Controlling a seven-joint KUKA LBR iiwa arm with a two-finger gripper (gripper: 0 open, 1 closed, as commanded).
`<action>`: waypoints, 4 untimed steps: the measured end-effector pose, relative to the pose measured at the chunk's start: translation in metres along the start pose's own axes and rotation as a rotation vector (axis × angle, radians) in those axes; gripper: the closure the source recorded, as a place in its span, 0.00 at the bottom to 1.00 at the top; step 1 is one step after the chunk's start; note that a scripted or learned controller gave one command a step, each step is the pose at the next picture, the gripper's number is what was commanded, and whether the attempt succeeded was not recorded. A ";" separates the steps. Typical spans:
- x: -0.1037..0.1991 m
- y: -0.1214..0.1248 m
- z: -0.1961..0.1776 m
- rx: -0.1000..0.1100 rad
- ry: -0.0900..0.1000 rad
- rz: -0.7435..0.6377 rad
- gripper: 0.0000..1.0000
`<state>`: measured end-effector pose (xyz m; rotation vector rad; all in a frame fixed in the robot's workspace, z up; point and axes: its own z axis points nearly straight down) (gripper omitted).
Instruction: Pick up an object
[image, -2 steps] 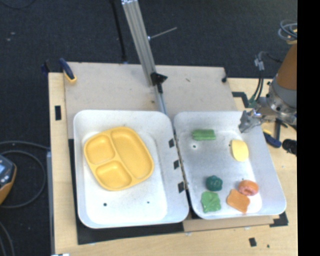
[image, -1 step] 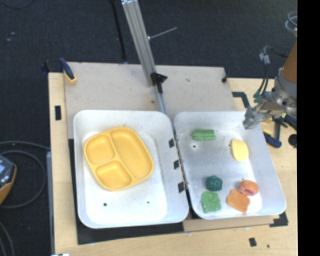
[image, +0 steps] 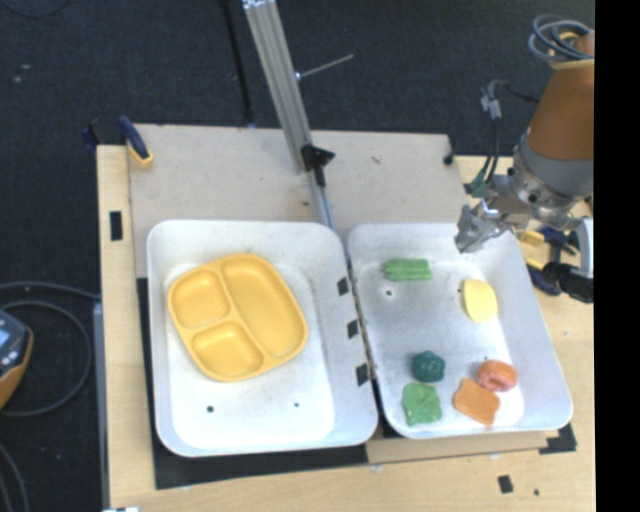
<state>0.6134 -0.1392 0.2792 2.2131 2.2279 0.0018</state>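
Note:
The right bin (image: 530, 300) holds several small things. A green oblong piece (image: 407, 269) lies near its far left, and a pale yellow oval (image: 480, 300) lies toward its right side. At the near end sit a dark green lump (image: 428, 366), a light green piece (image: 421, 403), an orange block (image: 476, 401) and an orange-red round piece (image: 497, 375). My gripper (image: 472, 236) hangs over the far right corner of this bin, above and just beyond the yellow oval. It carries nothing that I can see.
The left bin (image: 175, 400) holds a yellow divided tray (image: 237, 315). A slanted metal post (image: 285, 90) rises behind the two bins. The bench edge runs along the near side, and cables lie off to the left.

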 end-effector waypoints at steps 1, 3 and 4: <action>0.043 0.006 0.013 0.001 0.000 0.001 1.00; 0.156 0.012 0.017 0.000 0.001 0.002 1.00; 0.198 0.018 0.024 0.000 0.000 0.001 1.00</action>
